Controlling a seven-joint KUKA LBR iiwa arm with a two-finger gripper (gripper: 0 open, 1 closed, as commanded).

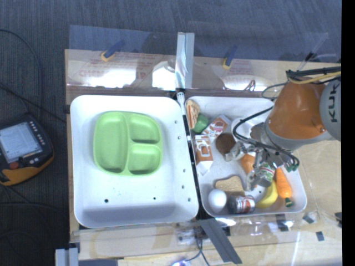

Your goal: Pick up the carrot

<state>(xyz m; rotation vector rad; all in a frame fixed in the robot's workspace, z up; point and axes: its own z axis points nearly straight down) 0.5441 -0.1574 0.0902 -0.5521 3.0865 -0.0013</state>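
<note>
From the camera above, the carrot was not yet picked up. The small orange plastic carrot [283,184] with its green top lay on the floor of the right white bin [299,205], near its right wall, beside the yellow banana [269,195]. My gripper [259,173] hung just left of it; whether it was wide or narrow, I could not tell.

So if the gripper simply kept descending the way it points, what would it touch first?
Probably the slice of bread, or the can beside it, not the carrot, which lies to the side. The gripper hangs over them, but depth is unclear.
</note>
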